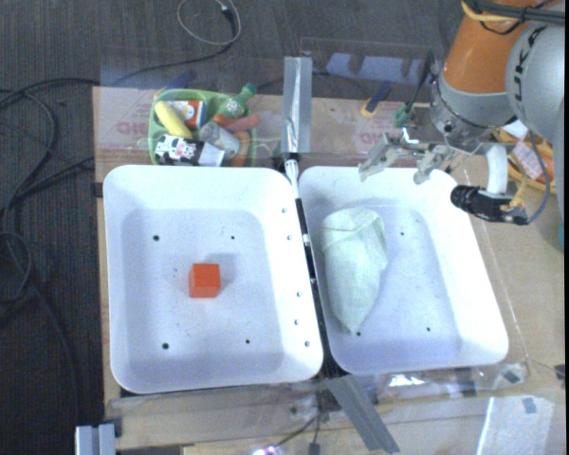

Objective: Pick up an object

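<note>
Now, operator, these are the things you see at this moment, from the claw outward.

Claw: the gripper [399,164] hangs above the far edge of the right bin [455,349], near the far right corner of it. You see its two fingers [373,166] spread well apart, with nothing between them, so it is wide and holds nothing.

Arm: the arm [541,60] comes in from the right side, grey, with the orange band [488,41] just above the wrist. A black part [484,202] sticks out beside the right edge of the right bin.

Right bin: a pale cloth [354,263], folded and crumpled, lies on the floor of this bin, close to its left wall and about halfway between the far and the near edge. It is apart from the claw, toward the near side.

Left bin: the left bin [133,349] touches the right bin along the middle line. A small red-orange cube [205,280] rests on its floor, near the centre, well apart from the claw.

Bench, far edge: a green basket [157,121] with small mixed toys stands just beyond the far edge of the left bin. You cannot tell well what each toy is.

Floor: black cables [38,112] lie on the dark carpet at the left of the bench.
</note>
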Controlling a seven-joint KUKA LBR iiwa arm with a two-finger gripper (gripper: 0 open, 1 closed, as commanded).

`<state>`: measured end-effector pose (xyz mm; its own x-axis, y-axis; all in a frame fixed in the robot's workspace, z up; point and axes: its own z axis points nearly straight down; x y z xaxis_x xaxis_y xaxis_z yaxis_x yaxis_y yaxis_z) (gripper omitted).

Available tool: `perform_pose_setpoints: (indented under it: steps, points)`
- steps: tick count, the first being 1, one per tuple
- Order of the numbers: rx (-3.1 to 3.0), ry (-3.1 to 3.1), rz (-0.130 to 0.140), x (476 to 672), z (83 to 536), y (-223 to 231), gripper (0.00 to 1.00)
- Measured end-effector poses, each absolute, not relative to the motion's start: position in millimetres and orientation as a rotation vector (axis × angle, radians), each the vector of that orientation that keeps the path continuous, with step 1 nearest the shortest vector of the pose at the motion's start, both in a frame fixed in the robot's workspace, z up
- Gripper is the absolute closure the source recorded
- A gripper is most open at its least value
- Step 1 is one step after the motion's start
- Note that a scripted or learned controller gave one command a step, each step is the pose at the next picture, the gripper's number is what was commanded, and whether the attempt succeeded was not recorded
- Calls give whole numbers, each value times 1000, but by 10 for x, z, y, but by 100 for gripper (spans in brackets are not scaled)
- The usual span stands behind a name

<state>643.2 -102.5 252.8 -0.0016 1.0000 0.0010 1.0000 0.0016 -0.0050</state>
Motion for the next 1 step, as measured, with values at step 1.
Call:
perform_pose_setpoints:
  steps: [1]
  points:
    - [-2351,-2082,8,6005,2509,-1837,0]
